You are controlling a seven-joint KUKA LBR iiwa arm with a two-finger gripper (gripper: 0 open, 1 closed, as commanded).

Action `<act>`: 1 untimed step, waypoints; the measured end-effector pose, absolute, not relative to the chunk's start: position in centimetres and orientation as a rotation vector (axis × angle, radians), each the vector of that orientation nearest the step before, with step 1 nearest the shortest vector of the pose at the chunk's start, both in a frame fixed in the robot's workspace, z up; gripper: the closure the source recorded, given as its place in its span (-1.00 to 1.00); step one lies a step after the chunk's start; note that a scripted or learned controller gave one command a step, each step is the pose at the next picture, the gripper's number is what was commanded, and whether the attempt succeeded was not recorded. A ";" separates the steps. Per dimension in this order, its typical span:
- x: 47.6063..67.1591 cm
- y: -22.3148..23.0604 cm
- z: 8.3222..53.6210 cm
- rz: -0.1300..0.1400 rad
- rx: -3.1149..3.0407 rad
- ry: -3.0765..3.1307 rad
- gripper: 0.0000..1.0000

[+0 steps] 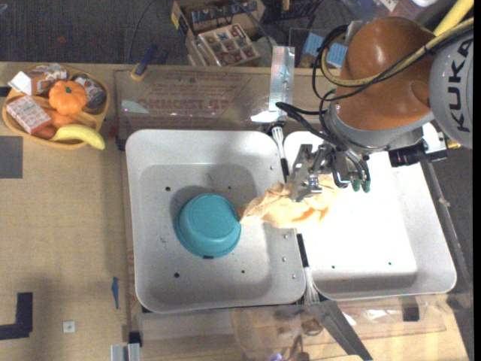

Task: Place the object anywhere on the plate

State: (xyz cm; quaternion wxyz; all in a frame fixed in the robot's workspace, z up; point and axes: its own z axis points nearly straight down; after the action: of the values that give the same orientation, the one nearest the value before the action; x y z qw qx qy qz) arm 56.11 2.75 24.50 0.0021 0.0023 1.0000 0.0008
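The object [289, 207] — a pale, crumpled thing with an orange patch, looking soft like cloth or a thin bag — is lying across the ridge between the left bin [150, 277] and the right bin [421, 269], just beside the teal plate [208, 224]. The gripper [314, 177] is hanging right above its upper end; whether it is clamping the object, I cannot tell. I am judging it light and floppy, so a bunched fold is the best hold. On the arm, white letters "KUKA" are showing.

Smooth teal plastic plate [209, 225]; soft, crumpled tan cloth [289, 207]; matt white plastic bins [150, 164]; pale wooden bench [60, 232].
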 end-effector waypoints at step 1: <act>53.2 6.8 23.5 0.003 -0.004 3.138 1.00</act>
State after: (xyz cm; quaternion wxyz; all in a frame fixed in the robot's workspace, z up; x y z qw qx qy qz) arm 53.22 6.79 23.53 0.0018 -0.0012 1.0000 0.0009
